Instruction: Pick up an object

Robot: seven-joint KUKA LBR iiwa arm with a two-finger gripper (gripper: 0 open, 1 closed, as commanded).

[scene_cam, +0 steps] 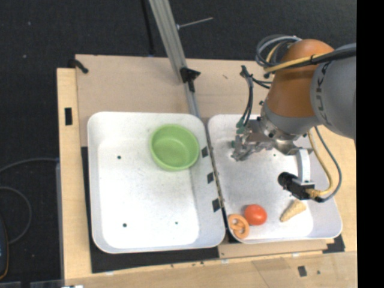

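Camera view, one arm over two bins. Nearest, along the right bin's point(324, 230) near edge: an orange pretzel-like piece point(238, 225) at the near left corner, touching a red tomato-like ball point(256, 214) just beside it; a tan cone-shaped piece point(293, 210) lies further along, toward the near right corner. Nothing is lifted; all three rest on the bin floor. Further in, the hand point(243, 147) hangs low over the far left part of the same bin, well apart from the three pieces; whether it is apart or together I cannot tell, the wrist hides too much. Judged step: approach, before any grasp. Next move would call for travel toward the near edge and a descent centred on one piece; the ball and pretzel touching may hinder a clean pick. Left bin point(102, 179) holds a green bowl point(174, 147) near its far right corner. Tabletop point(120, 83) is pale board; beyond it a slanted metal rail point(168, 32) and dark floor.
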